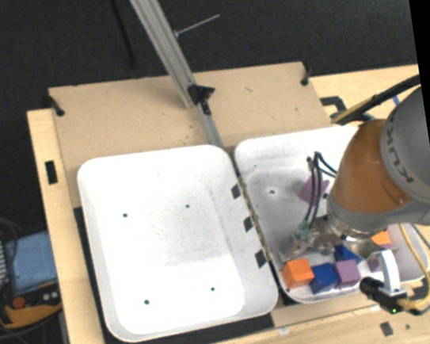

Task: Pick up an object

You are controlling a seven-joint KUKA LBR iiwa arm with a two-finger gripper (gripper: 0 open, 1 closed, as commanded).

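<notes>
The right bin [267,169] holds several small blocks. An orange block [298,272], a blue block [324,277] and a purple block [348,271] lie in a row near its front wall. A second blue block [345,253] sits just behind them. Another purple piece [311,189] lies further back, and a bit of orange [381,239] peeks out at the right. The arm's orange band [364,181] hangs over the bin. My gripper [314,237] is low in the bin, just behind the orange and blue blocks, mostly hidden under the wrist.
The left bin [169,238] is beside it, across a shared divider with black clips [248,222]. A slanted metal pole [168,46] rises behind the bins. A blue device with cables [28,263] sits off the bench at the left.
</notes>
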